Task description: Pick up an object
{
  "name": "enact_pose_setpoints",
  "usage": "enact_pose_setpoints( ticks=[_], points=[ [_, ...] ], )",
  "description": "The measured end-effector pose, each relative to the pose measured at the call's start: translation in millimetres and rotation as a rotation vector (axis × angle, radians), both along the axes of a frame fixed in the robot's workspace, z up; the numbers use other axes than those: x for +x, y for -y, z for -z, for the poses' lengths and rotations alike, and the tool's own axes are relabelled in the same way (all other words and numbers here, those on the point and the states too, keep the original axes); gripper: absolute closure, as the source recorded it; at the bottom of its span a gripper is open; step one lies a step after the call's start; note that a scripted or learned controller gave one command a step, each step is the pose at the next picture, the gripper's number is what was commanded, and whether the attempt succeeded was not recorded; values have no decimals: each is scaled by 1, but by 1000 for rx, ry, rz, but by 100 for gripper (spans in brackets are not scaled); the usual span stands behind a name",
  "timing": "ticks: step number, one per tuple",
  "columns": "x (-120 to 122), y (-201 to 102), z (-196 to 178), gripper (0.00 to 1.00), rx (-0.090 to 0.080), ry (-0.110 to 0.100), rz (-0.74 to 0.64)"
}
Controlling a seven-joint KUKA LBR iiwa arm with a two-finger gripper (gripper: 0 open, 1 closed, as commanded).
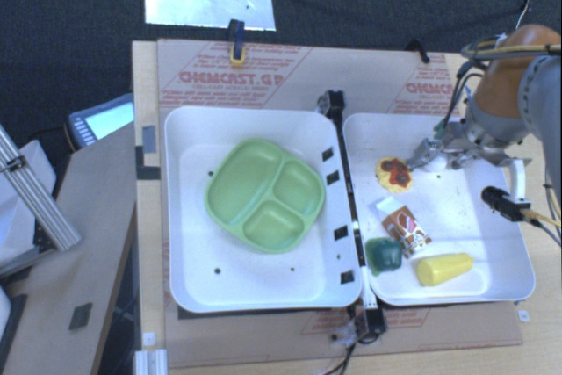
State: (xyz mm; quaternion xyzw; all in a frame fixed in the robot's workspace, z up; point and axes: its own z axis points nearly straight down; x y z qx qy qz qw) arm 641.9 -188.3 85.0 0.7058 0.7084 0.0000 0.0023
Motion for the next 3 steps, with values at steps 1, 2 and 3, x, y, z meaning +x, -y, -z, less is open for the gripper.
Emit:
enact_pose_setpoints(
  ticks=[1, 2, 3],
  points=[
    [0, 0, -12, 100, 1, -2, -2],
    [8, -1, -75, 100, 1, 5, -2],
    [0, -1, -126, 100, 2, 2, 1]
  ],
)
